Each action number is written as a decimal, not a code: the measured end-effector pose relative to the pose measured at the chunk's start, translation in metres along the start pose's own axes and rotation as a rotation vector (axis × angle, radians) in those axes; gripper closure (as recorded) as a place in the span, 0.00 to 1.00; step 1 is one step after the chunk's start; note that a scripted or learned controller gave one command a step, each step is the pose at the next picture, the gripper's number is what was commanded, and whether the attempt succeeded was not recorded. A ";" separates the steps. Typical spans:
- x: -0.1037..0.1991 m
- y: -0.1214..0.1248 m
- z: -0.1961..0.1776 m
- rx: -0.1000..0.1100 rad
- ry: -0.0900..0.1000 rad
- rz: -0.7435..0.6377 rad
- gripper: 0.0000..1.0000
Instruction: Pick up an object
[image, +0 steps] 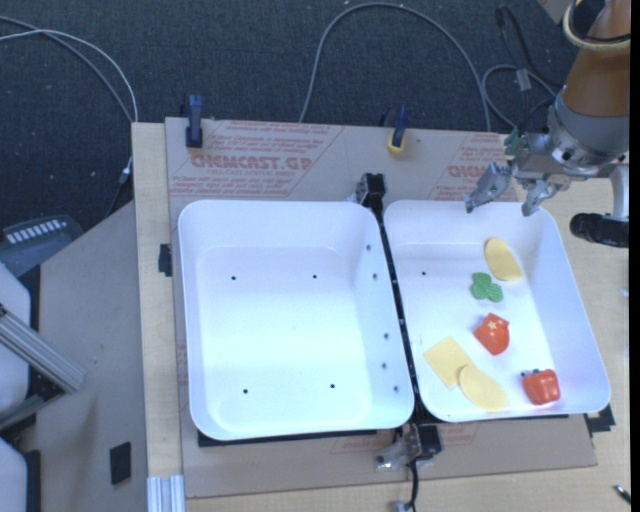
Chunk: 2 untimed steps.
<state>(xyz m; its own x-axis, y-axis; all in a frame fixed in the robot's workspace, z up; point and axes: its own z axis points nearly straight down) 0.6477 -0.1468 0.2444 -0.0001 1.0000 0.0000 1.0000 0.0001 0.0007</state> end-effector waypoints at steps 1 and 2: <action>-0.059 -0.042 0.108 0.010 0.001 0.006 0.00; -0.057 -0.114 0.162 0.006 0.002 0.002 0.00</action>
<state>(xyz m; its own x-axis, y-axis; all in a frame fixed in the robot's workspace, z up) 0.5340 -0.2034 0.0826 0.0024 1.0000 0.0019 1.0000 -0.0024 -0.0056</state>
